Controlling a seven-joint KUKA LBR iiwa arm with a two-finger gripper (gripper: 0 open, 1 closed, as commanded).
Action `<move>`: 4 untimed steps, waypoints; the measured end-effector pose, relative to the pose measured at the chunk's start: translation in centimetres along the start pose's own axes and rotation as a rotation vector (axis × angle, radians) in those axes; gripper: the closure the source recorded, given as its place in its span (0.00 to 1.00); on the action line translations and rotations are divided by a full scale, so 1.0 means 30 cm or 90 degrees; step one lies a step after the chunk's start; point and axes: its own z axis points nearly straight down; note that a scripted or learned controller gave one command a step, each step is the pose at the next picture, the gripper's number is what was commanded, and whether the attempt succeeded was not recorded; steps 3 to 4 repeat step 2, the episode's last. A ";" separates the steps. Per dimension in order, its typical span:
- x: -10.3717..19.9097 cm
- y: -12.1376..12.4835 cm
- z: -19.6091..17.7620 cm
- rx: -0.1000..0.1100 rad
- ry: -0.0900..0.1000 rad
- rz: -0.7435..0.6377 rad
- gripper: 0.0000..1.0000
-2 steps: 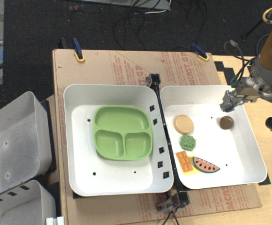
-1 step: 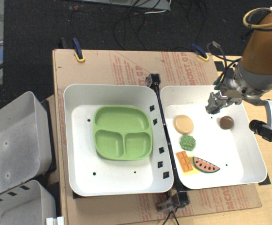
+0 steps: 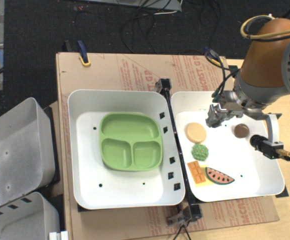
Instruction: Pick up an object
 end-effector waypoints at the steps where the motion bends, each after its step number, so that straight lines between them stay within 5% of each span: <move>1: 0.188 -0.048 0.049 0.000 0.001 -0.001 1.00; 2: 0.386 -0.059 0.050 -0.001 0.001 -0.001 1.00; 4: 0.386 -0.059 0.050 -0.001 0.001 -0.001 1.00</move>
